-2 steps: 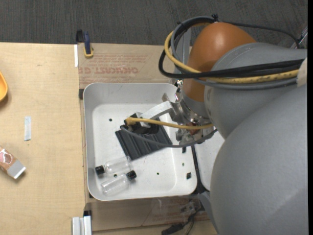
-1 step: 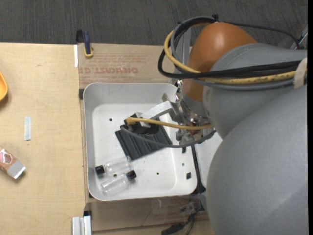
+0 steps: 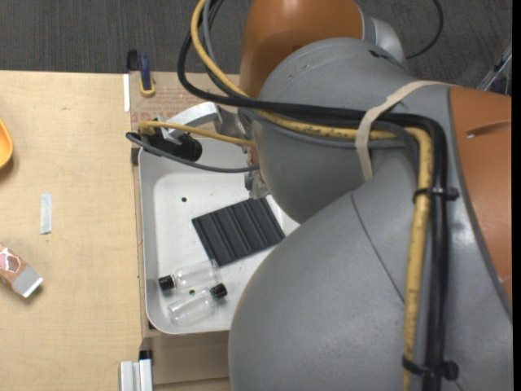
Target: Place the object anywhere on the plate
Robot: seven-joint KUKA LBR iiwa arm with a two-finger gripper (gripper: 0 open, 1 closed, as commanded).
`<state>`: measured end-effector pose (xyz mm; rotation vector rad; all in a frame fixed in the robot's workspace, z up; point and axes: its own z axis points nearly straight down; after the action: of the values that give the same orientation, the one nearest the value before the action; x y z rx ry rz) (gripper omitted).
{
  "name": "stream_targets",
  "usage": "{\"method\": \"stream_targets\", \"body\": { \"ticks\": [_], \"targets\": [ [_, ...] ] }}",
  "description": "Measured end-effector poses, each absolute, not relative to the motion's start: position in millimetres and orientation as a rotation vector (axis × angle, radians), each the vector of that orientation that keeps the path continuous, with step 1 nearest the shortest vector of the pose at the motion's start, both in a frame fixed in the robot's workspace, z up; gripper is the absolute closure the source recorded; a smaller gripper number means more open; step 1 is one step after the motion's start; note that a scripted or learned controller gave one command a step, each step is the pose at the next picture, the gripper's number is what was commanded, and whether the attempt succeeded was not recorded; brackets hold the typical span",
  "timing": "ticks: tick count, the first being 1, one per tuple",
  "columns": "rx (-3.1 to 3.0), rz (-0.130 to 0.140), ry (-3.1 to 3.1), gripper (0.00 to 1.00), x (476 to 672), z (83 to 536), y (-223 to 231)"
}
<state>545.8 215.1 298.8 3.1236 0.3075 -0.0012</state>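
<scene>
you can count one white bin (image 3: 155,218) in the open, and in it one black ribbed mat (image 3: 238,230) and two clear vials with black caps (image 3: 191,280) (image 3: 195,302) lying side by side near its lower edge. on the wooden bench top (image 3: 73,137) to the left you have one small grey strip (image 3: 45,214), one wrapped bar (image 3: 18,272) at the edge, and one orange thing (image 3: 4,145) cut off by the frame. over it all there is one grey arm (image 3: 350,218) with two orange parts, carrying one yellow cable (image 3: 326,129) and several black ones, and one blue clamp (image 3: 143,70) sits at the bench's top edge.
</scene>
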Motion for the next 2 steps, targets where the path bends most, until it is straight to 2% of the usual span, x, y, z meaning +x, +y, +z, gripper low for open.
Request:
{"method": "stream_targets", "body": {
  "ticks": [1,2],
  "targets": [
    [3.121,-0.004,0.296,1.0,546.8,307,212],
    [3.096,-0.007,0.504,1.0,486.9,199,226]
  ]
}}
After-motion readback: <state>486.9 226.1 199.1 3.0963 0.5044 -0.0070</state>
